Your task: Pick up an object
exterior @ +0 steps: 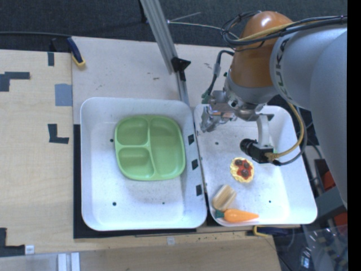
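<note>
At the far left the pale wooden tabletop (34,151) carries a few dark and grey tape patches, and a small blue and yellow clip (76,53) lies near its upper edge. Next comes the left bin (96,202), a shallow white tray holding a green divided plate (150,147) with three compartments, lying flat a little above the bin's middle. A slanted metal rail (161,30) runs down from the top toward the seam between the two bins. The right bin (290,199) sits just beside the left one. Over its upper left corner hangs the hand (210,120), under the orange band of the grey arm (316,66); nothing can be seen between its fingers, and how far apart they stand cannot be told. Well below the hand, a small round pizza (243,170) lies near the bin's middle. A bread roll (224,196) and an orange carrot (241,215) lie close together at the bin's lower left corner.
</note>
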